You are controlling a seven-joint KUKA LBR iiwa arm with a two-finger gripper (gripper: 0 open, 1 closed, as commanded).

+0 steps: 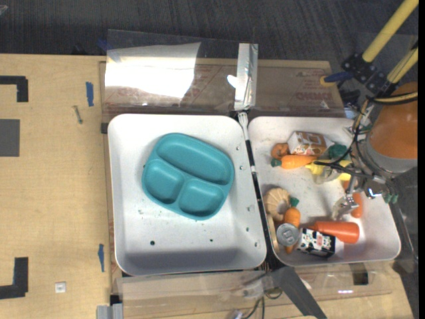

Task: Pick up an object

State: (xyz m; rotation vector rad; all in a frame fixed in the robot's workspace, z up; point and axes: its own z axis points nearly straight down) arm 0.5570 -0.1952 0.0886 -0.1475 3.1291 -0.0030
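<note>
Arm (388, 135) reached in from 3 o'clock — tool (350, 201) low over right bin (392, 241), finger state unclear; one teal tray (188, 175) in left bin (126, 198); two bins.

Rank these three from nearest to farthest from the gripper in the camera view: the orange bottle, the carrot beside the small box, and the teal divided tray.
Measured from the gripper in the right bin:
1. Orange bottle, just below it, same bin.
2. Carrot, up and to the left, same bin.
3. Teal divided tray, across in the left bin.
</note>
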